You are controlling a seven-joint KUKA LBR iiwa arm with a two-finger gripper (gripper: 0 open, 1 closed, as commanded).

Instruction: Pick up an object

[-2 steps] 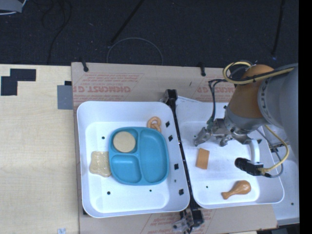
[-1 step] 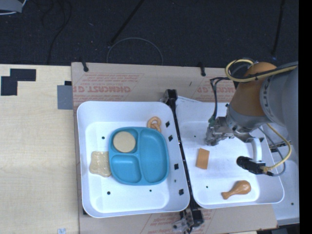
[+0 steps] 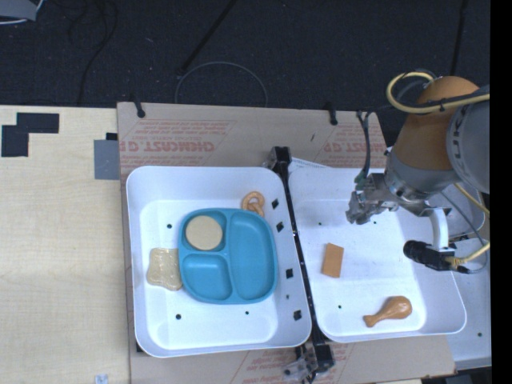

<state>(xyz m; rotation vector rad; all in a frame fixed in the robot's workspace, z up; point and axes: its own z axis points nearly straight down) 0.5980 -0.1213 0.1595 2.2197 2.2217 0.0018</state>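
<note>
The right bin [image 3: 448, 326] holds an orange block [image 3: 333, 260] near its middle left and a tan drumstick-shaped piece [image 3: 390, 310] near its front. My gripper [image 3: 362, 212] hangs over the back of that bin, up and to the right of the orange block and apart from it. Nothing shows between its tips. In the left bin [image 3: 152, 326] lies a blue divided tray [image 3: 226, 256] with a tan round cookie [image 3: 203, 232] in its back-left compartment. A pale bread-like piece [image 3: 164, 268] lies at the tray's left edge, and a small pretzel [image 3: 254, 203] at its back.
The grey arm with its orange band [image 3: 436, 138] comes in from the right over the right bin's back corner. A black divider [image 3: 292, 246] runs between the bins. Cables [image 3: 442, 254] hang by the right bin's right wall.
</note>
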